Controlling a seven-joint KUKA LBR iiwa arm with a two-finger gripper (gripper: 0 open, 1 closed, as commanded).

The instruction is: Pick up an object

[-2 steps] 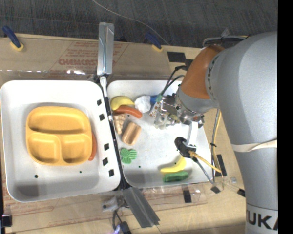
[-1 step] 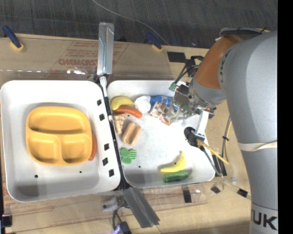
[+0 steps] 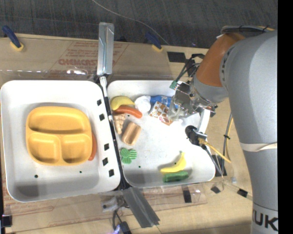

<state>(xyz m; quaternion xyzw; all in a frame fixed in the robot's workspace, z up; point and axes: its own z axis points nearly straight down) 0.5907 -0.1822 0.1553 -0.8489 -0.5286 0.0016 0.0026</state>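
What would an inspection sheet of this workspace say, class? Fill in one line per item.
Surface: two white bins, left bin, right bin, on a bench.
Job's things: banana, green piece, hot dog, patterned packet in the right bin.
Clutter: yellow divided tray in the left bin.
Grippers: gripper low over the packet; jaws unclear.
Cables: thin white cable across the floor.
Surroundings: blue clamps on cardboard.

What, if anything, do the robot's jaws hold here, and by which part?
It cannot be told: the gripper is low over the blue and patterned packet in the right bin, but no hold is visible.
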